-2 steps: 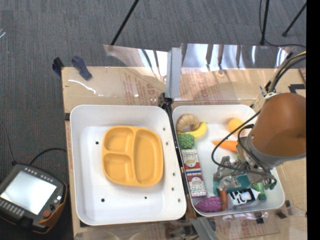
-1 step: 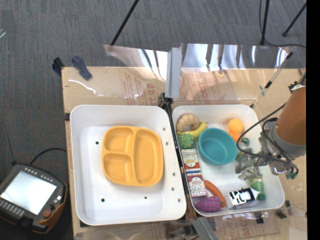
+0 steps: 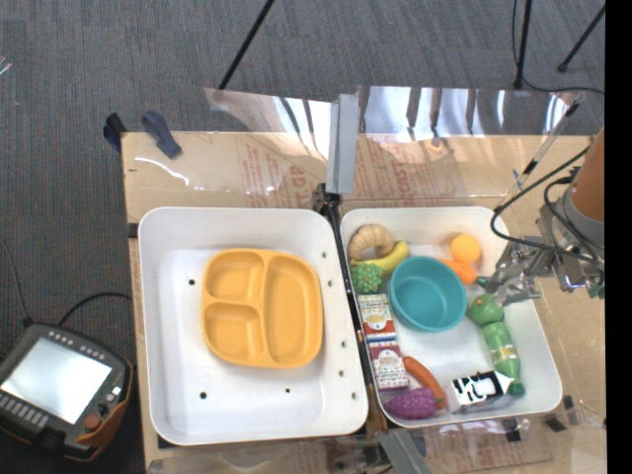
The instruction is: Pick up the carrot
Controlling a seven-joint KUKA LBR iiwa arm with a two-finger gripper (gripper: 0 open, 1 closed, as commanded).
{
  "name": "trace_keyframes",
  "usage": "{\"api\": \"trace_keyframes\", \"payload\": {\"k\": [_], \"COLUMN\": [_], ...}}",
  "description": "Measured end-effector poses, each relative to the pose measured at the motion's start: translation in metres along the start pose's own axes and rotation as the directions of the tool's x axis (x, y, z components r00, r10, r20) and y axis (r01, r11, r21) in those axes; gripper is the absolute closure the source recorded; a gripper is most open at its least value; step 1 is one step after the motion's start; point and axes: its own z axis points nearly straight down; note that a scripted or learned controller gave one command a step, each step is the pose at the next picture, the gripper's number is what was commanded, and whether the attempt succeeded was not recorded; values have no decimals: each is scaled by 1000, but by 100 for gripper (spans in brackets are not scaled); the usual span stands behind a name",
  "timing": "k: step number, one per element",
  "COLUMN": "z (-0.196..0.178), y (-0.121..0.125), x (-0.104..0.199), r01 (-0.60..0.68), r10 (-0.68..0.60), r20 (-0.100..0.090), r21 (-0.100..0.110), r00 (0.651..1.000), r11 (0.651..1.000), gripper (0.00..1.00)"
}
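One slim orange plastic carrot (image 3: 424, 373) lay among toy foods in one of two shallow white bins (image 3: 545, 363).
The metal claw (image 3: 515, 276) hovered at the rim; its grip could not be made out.

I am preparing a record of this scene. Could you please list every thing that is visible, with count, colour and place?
bins: 2, white, side by side on the bench
divided plate: 1, yellow, in the left bin
bowl: 1, teal, middle of the right bin
carrot: 1, orange, near front of right bin, beside the grapes
grapes: 1 bunch, purple, front of right bin
banana: 1, yellow, back left of right bin
croissant: 1, tan, behind the banana
orange fruit: 1, orange, behind the bowl
small boxes: 2, printed red and white, left side of right bin
tablet device: 1, black and orange, floor at left
gripper: 1, metal, over right bin's right side
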Motion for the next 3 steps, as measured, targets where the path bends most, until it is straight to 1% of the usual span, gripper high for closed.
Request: {"api": "trace_keyframes", "payload": {"k": [1,2,3], "z": [116,-73,-66], "y": [15,-4,-4], "x": [27,-79,-76], "r01": [327,95,94], "r10": [-327,-95,-94], "r20": [-8,9,-2], "r21": [-6,2,-3], "r00": [945,995,996], "r11": [945,995,996], "gripper": [100,100,0]}}
